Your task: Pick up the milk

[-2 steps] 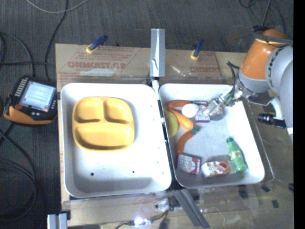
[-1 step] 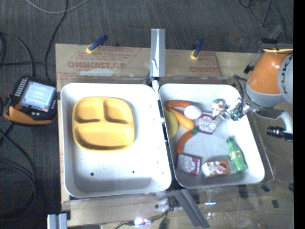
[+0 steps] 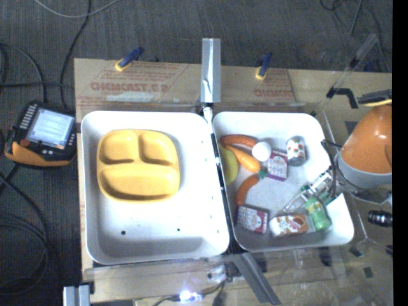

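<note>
The right bin (image 3: 331, 139) holds several small cartons. A maroon and pink carton (image 3: 276, 166) stands near the middle, and a similar one (image 3: 252, 218) lies at the front. A white carton with an orange label (image 3: 290, 224) lies on its side at the front right. I cannot tell which of them is the milk. My gripper (image 3: 310, 194) hangs low over the right side of this bin, just above a green bottle (image 3: 319, 215) and up and to the right of the orange-labelled carton. The grey and orange arm (image 3: 370, 152) reaches in from the right.
Also in the right bin are a sausage (image 3: 237, 140), a carrot (image 3: 245, 160), another orange piece (image 3: 245, 187), a yellow-green fruit (image 3: 229, 164), a white ball (image 3: 261, 150) and a small can (image 3: 296, 148). In the left bin (image 3: 127, 234) lies a yellow divided plate (image 3: 138, 164).
</note>
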`<state>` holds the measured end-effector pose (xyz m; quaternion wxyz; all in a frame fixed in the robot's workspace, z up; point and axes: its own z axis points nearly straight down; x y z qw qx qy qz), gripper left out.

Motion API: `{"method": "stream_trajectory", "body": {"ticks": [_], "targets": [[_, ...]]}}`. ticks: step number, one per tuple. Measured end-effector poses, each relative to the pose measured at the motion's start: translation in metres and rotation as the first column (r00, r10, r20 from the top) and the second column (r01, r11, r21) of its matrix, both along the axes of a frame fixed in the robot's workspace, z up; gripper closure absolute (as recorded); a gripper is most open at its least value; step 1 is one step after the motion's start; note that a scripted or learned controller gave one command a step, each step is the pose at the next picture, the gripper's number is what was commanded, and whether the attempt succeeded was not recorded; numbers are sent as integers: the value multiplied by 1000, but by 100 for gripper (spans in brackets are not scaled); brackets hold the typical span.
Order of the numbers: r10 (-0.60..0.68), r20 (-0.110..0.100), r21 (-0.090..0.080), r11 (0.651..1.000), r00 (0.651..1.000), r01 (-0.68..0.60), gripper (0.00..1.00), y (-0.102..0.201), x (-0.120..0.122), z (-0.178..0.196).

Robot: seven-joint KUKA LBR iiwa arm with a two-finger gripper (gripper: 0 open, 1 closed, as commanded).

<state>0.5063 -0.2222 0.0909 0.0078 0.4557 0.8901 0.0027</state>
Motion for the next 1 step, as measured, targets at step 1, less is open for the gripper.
{"method": "stream_trajectory", "body": {"ticks": [1], "targets": [[83, -18, 3, 997, 996, -83, 0, 73, 54, 91]]}}
